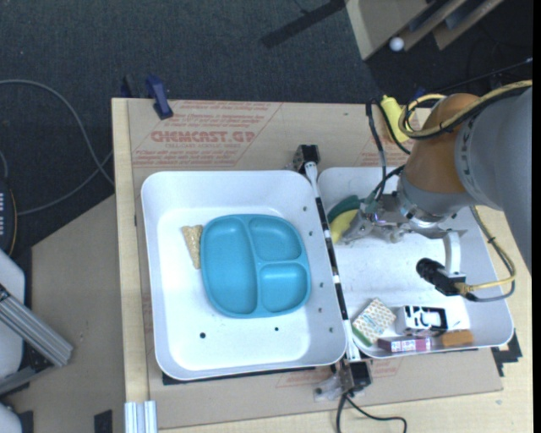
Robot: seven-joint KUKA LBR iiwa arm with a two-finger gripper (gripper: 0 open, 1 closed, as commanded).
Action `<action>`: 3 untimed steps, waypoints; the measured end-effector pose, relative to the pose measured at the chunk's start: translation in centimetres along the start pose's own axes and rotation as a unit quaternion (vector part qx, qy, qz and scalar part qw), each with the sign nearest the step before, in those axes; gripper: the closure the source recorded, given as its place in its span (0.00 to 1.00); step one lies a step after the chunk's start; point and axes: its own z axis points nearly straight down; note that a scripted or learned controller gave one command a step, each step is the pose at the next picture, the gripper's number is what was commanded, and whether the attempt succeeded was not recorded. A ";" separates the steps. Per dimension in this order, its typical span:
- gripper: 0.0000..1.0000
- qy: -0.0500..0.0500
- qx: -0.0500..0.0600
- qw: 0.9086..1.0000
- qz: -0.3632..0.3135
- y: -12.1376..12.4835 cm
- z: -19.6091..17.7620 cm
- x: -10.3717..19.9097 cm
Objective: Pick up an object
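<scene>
A dark carpet (127, 42) covers the floor around the surface (211, 131), a pale board printed with red lettering. A thin cable (80, 127) loops across the carpet at left. At top right stands what may be light wooden furniture (423, 25), partly cut off.

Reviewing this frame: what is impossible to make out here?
- Claw: camera view, open or shut unclear; wrist overhead hides it.
- Yellow-green object at the right bin's left wall: partly covered by the claw.
- Tan piece: tucked under the blue divided plate.
- Package labels: too small.
</scene>
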 end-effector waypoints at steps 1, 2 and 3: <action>0.00 -0.002 0.011 1.000 0.000 6.2 0.7 -0.2; 1.00 -0.001 0.012 1.000 0.000 6.2 -0.3 -0.1; 1.00 0.000 -0.001 1.000 -0.001 1.0 -9.7 5.3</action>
